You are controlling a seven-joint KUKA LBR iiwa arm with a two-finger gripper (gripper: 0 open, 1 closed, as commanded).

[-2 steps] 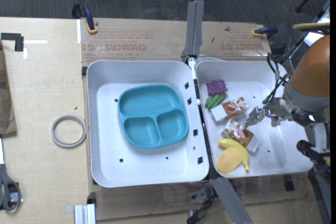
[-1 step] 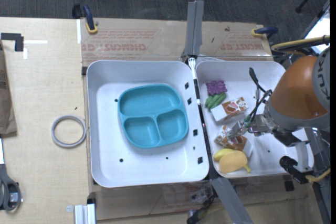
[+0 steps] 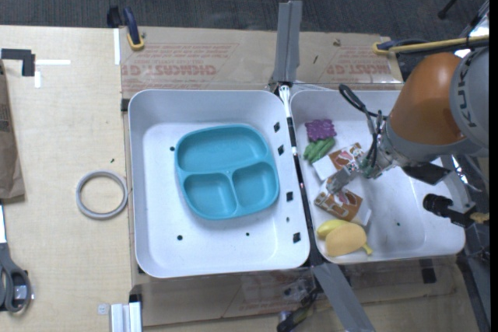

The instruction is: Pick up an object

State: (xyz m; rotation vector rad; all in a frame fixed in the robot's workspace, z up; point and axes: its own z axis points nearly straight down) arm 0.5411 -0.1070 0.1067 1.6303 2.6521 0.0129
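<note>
Nearest, a yellow banana lay at the right bin's near edge, a brown packet just beyond it. Above that packet hung the tool; whether it gripped anything could not be told. Left bin held a blue tray.

1. Two bins sit side by side on the bench — the left bin holds a divided tray.
2. The right bin holds toy foods along its left side.
3. A ring lies left of both.
</note>
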